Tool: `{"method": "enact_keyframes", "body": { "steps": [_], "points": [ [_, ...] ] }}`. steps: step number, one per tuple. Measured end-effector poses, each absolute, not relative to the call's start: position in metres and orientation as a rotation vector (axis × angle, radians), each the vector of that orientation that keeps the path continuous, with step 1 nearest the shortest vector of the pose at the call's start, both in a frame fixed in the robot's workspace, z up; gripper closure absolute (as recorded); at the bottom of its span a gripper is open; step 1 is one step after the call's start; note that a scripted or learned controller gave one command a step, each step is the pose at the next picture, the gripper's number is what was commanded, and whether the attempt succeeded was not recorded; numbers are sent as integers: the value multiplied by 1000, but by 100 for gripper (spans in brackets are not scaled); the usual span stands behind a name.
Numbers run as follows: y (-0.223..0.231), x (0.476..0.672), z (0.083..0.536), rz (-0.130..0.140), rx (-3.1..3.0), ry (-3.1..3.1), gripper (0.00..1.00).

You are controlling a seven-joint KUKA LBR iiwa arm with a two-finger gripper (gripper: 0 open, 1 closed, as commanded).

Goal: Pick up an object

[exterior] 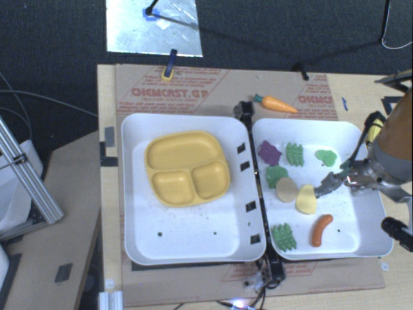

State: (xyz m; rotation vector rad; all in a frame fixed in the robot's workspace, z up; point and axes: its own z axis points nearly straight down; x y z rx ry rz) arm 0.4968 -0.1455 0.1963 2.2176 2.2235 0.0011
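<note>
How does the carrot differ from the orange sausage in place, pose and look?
The carrot lies outside the bins on the cardboard behind the right bin, while the orange sausage lies inside that bin, near its front. The carrot lies nearly level across the view; the sausage stands on a slant. The carrot tapers to a point and has a green end; the sausage is rounded at both ends. Both are orange and long.

Red printing is showing on the brown cardboard sheet [219, 86] lying under the two bins. At about eleven o'clock it is reading "CHEMCAST", followed by letters that look like "GP". At about one o'clock the same word is repeating, partly hidden. Nothing else is legible.
</note>
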Motion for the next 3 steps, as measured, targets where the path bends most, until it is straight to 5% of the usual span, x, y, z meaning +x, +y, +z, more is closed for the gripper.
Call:
{"method": "enact_keyframes", "body": {
  "steps": [1, 2, 3],
  "points": [
    [-148, 485, 79, -2, 2224, 2222, 0],
    [-92, 552, 85, 10, 2206, 2231, 0],
    [-89, 537, 84, 0, 2221, 2222, 0]
  ]
}}
